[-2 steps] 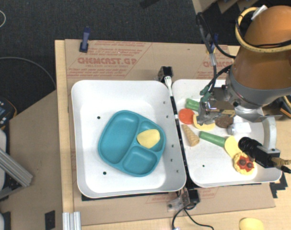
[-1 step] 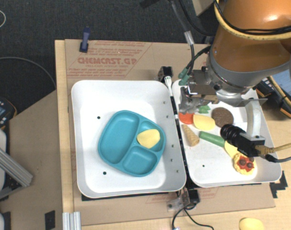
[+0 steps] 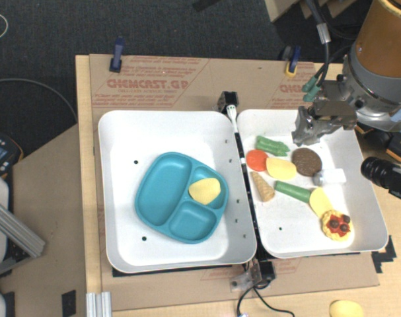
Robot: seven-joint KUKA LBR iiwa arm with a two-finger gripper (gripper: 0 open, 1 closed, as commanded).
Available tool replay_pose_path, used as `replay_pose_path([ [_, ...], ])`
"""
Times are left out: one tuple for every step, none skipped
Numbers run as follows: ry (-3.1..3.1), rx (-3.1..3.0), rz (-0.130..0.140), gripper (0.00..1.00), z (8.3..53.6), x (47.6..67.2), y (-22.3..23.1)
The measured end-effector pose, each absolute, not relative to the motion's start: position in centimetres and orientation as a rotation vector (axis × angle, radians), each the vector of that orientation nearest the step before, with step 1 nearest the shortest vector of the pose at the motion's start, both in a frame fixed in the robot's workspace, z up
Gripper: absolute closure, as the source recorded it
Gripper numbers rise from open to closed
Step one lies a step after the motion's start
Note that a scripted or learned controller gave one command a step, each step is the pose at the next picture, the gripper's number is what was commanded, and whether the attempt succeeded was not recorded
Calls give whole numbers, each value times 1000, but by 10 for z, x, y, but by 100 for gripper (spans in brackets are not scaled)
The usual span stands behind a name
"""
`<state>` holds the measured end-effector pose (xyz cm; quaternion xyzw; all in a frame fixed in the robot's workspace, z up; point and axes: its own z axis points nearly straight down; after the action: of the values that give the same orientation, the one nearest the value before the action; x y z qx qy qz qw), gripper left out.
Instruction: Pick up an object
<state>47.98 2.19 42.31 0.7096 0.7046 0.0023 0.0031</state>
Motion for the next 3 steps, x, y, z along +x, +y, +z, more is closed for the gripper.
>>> replay_pose_path([
  [2222,2230,-11,100,344,479,10],
  [2224,2216,5,100,364,480,44],
  [2227,2213,7,100,384,482,106],
])
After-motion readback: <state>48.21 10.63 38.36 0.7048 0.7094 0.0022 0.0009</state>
